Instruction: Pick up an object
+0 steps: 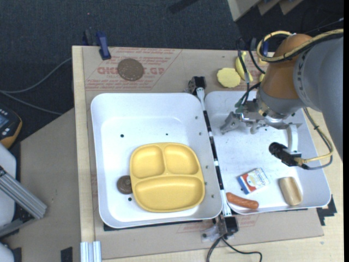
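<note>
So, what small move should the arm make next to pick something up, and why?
Probably move the pincer toward the near end of the right bin and stop above the hot dog or the small box. The pincer hangs over the bin's far part, where bare floor lies under it, while the graspable things lie together at the near end, with the bread roll.

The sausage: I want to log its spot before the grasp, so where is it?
The sausage lies at the near left corner of the right bin, just below the small snack packet and left of the bread roll.
</note>
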Available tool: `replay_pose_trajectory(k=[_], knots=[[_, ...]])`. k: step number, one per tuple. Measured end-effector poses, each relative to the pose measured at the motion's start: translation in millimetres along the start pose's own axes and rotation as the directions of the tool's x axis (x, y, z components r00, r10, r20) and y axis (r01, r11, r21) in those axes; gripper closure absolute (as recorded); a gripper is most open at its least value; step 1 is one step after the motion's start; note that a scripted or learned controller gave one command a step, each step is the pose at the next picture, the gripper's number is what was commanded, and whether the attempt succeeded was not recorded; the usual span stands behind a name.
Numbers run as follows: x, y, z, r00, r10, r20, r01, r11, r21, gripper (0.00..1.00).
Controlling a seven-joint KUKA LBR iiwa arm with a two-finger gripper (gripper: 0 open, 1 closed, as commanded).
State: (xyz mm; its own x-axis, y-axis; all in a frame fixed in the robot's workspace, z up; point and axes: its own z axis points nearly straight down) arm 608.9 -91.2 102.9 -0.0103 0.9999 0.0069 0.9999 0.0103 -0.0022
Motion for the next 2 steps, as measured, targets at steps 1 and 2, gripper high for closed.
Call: replay_pose_trajectory(k=[1, 2], knots=[[-80, -78, -18, 1.0, 0.02, 0.008, -0.02, 1.0, 0.003, 0.0], [1, -92, 21, 1.0, 0.004, 0.002, -0.004, 1.0, 0.004, 0.0]])
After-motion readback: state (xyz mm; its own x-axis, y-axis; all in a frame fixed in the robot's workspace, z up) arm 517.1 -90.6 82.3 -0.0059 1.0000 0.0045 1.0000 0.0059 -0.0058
